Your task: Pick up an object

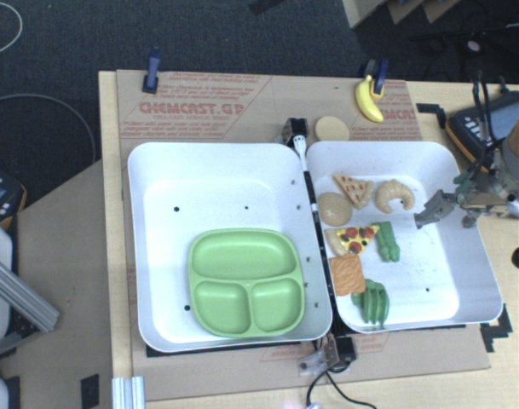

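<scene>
Gripper [433, 212] over right bin [464, 301], can't tell its state; croissant [395, 195] nearby.

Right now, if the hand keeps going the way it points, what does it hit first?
The hand points left across the right bin. The croissant looks first in that line, slightly above it, with the pizza slice beyond. Height is unclear, so it might pass over.

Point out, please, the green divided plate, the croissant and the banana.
green divided plate [245, 252]: camera view, upper compartment floor.
croissant [395, 195]: camera view, middle of its curved body.
banana [367, 100]: camera view, middle of the yellow peel.
</scene>
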Tool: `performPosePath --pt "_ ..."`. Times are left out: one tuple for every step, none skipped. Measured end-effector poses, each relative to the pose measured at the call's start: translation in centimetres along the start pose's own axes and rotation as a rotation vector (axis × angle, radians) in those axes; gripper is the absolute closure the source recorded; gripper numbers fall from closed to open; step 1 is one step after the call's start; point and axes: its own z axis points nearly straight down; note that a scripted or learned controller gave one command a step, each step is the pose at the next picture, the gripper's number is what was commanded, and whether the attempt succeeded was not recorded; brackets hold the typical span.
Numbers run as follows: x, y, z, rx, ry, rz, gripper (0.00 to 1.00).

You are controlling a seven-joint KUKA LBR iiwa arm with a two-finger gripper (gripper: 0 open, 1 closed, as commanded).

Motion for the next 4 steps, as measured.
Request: performPosePath --pt "4.8 -0.9 15.3 0.007 0.005 -0.003 0.0" --pt "4.5 -0.8 13.6 -0.002 -0.001 0.002 1.0" --pt "7.4 -3.4 14.6 0.003 0.003 0.0 1.0" --pt "12.4 0.2 4.0 -0.013 0.001 -0.008 1.0"
